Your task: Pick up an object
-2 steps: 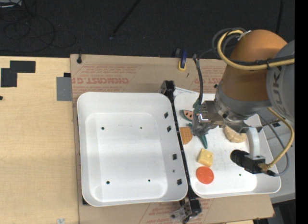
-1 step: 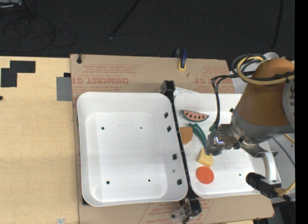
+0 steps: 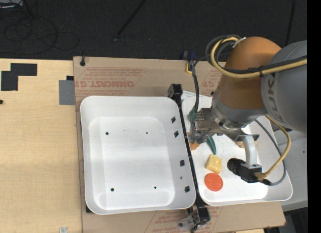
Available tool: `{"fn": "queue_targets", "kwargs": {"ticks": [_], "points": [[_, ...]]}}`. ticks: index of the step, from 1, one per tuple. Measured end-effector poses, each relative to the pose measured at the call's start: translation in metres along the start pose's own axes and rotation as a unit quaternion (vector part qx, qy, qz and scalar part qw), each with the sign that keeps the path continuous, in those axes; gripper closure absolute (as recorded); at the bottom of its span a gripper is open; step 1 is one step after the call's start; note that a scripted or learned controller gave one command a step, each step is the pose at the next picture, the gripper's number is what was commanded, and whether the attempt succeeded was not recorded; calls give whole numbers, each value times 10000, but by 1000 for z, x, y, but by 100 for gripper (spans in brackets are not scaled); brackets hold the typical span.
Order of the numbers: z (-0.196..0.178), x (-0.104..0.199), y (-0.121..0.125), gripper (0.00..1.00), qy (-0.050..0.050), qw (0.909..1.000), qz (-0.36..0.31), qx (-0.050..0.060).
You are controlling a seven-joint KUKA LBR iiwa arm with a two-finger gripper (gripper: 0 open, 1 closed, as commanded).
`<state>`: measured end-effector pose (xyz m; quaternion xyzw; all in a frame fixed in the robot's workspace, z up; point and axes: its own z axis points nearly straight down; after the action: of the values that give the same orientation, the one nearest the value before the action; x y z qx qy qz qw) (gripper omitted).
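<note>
My gripper (image 3: 202, 133) hangs low over the left side of the right bin (image 3: 281, 189), under the grey and orange arm. A thin green object (image 3: 211, 144) sticks out just below it, close to the gripper or touching it; I cannot tell which. A pale yellow block (image 3: 213, 164) lies in the bin a little in front of the gripper. Nearer the front wall rests a flat orange-red disc (image 3: 214, 182). A small orange-tan piece (image 3: 193, 147) shows beside the bin's left wall.
The left bin (image 3: 90, 127) stands beside the right one, the two sharing a black-clipped divider (image 3: 181, 147). The arm's bulk covers the back half of the right bin. Brown cardboard (image 3: 125, 76) lies under both bins.
</note>
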<state>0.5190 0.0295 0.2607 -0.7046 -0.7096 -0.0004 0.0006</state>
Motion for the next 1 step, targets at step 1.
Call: {"fn": "queue_targets", "kwargs": {"ticks": [1], "points": [[-31,50,27,100,-5,10000,11,-5]]}}
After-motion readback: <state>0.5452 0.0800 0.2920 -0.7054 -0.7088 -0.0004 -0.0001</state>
